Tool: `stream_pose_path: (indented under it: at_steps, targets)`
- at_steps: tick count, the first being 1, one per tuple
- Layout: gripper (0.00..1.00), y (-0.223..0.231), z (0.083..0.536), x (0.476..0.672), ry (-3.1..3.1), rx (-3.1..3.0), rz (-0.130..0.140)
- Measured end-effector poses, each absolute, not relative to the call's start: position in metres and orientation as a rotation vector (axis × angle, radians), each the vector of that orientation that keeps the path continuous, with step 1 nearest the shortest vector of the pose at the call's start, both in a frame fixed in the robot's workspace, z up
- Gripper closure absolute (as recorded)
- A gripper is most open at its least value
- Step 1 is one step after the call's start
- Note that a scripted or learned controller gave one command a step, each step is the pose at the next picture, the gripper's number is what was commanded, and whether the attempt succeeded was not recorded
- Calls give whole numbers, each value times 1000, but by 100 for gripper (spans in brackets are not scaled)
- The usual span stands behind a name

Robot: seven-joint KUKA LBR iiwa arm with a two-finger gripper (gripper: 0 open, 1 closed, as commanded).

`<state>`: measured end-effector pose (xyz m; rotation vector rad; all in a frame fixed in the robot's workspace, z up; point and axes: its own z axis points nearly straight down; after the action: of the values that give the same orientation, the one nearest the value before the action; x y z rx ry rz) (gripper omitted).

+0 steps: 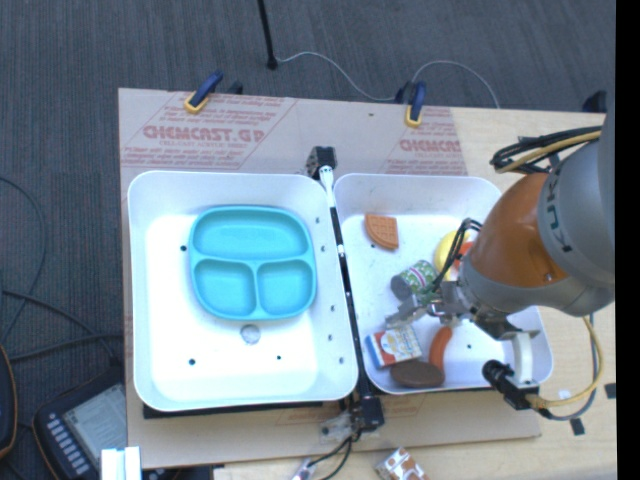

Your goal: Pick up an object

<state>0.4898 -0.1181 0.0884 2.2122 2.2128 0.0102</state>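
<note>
From here I cannot tell the state of the gripper [418,308], low in the right bin [352,268]. The small can [413,279] beside it looks light, stiff and slippery; I would take it across its round sides.

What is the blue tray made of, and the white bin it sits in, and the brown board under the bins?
The blue tray looks like smooth plastic: one even colour, rounded moulded compartments, a soft sheen. The white bin under it also seems plastic, with glossy walls and rounded corners, though thin painted metal cannot be ruled out. The brown board looks like paper-covered sheet or cardboard: matte tan with red printed lettering.
</note>
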Motion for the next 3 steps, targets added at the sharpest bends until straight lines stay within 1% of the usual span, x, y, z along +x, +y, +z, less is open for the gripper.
stream_pose_path:
  at_steps: [1,2,3]
  targets:
    - [100,-119,99,490,2211,2214,10]
    - [0,-119,99,490,2212,2214,10]
    - [100,-119,108,490,2213,2214,9]
